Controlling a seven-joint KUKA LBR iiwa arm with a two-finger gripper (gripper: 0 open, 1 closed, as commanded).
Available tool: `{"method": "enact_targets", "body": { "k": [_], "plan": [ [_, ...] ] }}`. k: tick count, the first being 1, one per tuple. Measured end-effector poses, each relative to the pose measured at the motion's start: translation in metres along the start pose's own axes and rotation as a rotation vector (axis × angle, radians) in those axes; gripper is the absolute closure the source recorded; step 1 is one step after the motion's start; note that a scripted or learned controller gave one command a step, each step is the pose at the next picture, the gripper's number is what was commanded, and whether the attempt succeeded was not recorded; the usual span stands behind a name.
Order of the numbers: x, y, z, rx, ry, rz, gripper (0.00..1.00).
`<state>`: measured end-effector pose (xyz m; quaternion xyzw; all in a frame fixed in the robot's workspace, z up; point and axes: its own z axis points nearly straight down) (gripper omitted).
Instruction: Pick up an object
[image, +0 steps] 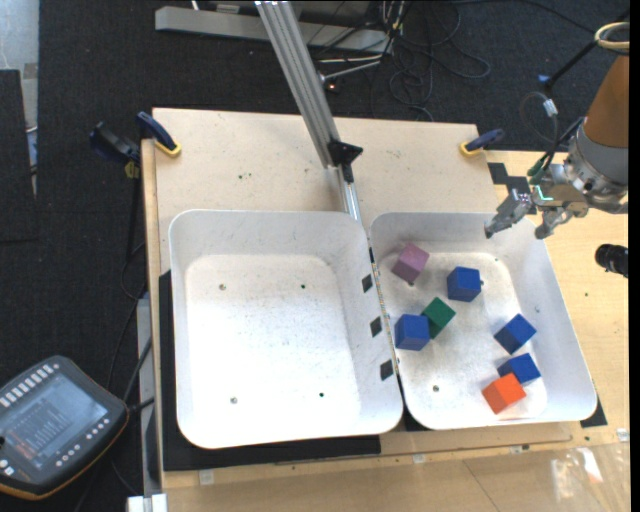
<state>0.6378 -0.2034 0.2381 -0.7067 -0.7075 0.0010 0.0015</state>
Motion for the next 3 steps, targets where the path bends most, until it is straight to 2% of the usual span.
{"method": "enact_targets", "body": {
  "k": [1,2,3],
  "plan": [
    [0.0,0.0,-0.002,-0.002,-0.001,-0.002,0.0],
    [-0.008,-0.005,0.054,0.001,0.0,0.002,0.0],
    [-0.007,-0.005,0.114,-0.007,0.001,0.003,0.0]
  ]
}}
